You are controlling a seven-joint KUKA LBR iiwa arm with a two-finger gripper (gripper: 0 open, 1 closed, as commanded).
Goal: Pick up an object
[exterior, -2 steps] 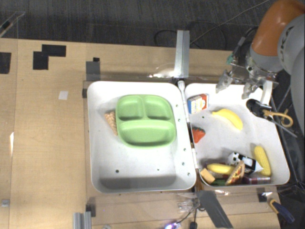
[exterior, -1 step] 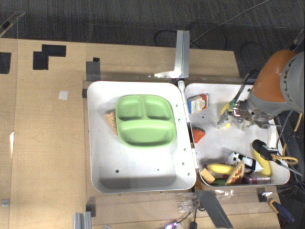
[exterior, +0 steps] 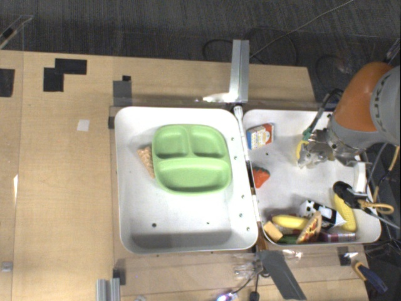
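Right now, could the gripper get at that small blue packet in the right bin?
Probably yes. The packet lies alone on bare bin floor, nothing over it, and the gripper hangs nearby in the same bin.

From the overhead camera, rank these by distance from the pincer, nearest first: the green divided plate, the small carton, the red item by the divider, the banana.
1. Small carton, upper left corner of the right bin, left of the pincer.
2. Red item, beside the divider; nearly tied with the carton.
3. Banana, in the pile along the right bin's lower edge.
4. Green divided plate, in the left bin.
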